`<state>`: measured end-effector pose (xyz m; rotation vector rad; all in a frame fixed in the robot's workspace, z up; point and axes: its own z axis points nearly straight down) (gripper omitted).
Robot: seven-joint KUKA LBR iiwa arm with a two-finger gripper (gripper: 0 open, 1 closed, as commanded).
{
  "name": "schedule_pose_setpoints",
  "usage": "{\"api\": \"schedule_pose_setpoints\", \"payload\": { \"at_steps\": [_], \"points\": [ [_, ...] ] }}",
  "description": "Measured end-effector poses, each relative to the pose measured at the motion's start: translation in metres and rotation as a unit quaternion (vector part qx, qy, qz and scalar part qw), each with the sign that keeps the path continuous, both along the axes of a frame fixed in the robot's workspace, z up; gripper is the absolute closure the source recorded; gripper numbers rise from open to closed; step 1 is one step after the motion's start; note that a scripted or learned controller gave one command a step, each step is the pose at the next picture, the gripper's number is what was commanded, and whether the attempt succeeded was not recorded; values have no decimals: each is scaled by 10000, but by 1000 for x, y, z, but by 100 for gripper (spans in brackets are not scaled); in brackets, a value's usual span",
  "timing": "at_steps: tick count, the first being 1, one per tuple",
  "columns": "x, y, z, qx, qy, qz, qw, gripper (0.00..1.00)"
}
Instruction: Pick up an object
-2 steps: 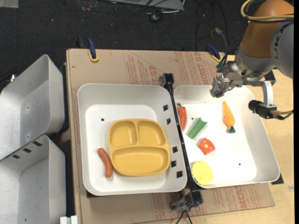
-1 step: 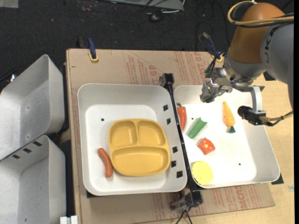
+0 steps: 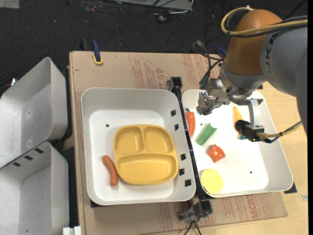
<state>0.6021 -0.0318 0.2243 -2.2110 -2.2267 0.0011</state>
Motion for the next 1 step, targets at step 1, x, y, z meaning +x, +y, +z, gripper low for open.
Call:
{"api": "schedule_pose_setpoints", "payload": {
  "at_steps": [1],
  "points": [
    [-21, 48, -10, -4, 8, 0, 10000, 100]
  ]
}}
